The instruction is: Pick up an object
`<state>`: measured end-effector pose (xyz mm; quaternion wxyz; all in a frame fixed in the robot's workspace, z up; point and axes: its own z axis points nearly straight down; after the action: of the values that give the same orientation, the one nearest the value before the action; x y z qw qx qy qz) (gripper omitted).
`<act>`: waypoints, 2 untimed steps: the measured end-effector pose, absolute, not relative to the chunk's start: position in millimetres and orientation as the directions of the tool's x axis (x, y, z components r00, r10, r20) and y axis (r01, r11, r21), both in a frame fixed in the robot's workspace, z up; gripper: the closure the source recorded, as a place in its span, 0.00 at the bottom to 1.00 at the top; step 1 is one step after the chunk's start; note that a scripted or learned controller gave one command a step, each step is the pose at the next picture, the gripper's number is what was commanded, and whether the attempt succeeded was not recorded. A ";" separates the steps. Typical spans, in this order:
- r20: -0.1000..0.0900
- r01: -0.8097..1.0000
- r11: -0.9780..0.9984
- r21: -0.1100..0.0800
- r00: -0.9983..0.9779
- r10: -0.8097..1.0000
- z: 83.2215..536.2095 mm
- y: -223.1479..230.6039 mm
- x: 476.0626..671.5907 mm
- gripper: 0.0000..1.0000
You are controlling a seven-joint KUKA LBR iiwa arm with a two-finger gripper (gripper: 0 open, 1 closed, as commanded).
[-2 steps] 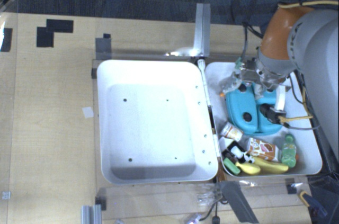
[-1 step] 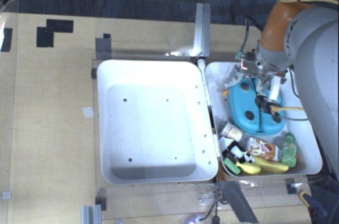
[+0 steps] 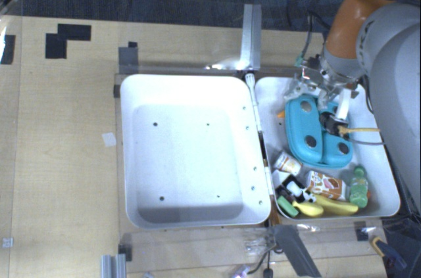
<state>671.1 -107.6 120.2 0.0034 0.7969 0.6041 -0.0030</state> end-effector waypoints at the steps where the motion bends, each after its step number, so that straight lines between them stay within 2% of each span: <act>1: 0.000 0.968 -0.252 0.008 0.252 0.968 213.5 -134.9 670.3 1.00; 2: 0.000 0.968 -0.251 0.007 0.251 0.968 213.0 -134.5 670.2 0.00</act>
<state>670.2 -134.5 213.0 0.0027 0.7910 0.6118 0.0019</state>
